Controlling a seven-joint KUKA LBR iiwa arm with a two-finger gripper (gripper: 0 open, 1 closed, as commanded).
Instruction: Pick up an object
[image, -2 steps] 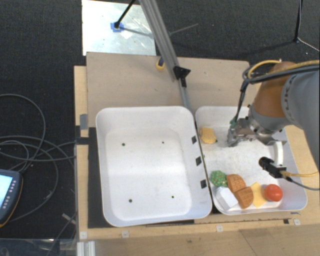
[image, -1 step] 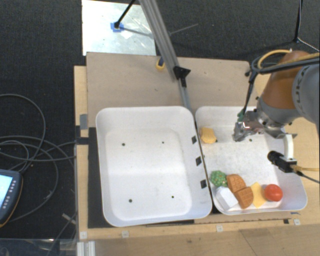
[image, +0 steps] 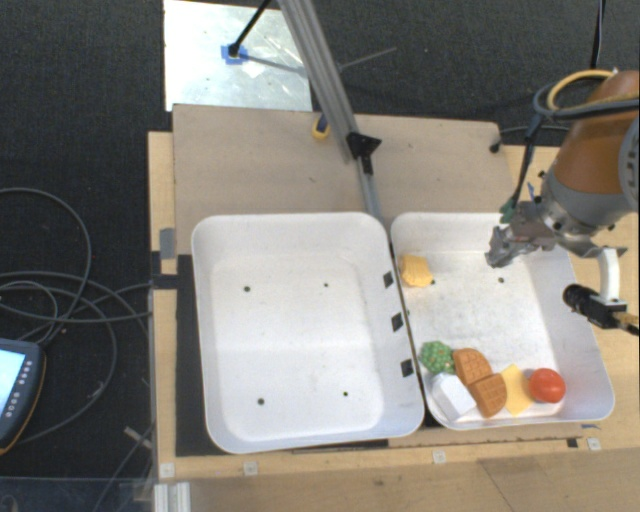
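My gripper (image: 503, 250) hangs over the far right part of the right bin (image: 575, 330), with nothing seen in it. A small yellow object (image: 416, 270) lies near the bin's far left edge, well to the left of the gripper. Along the near edge sits a cluster: a green broccoli piece (image: 436, 355), two brown bread pieces (image: 472, 364) (image: 490, 394), a white block (image: 452, 396), a yellow wedge (image: 516, 388) and a red tomato (image: 546, 384).
The left bin (image: 215, 300) lies beside the right one, their rims touching. A slanted grey pole (image: 335, 95) crosses the back of the bench. A black fitting (image: 590, 302) sticks out at the right bin's right rim.
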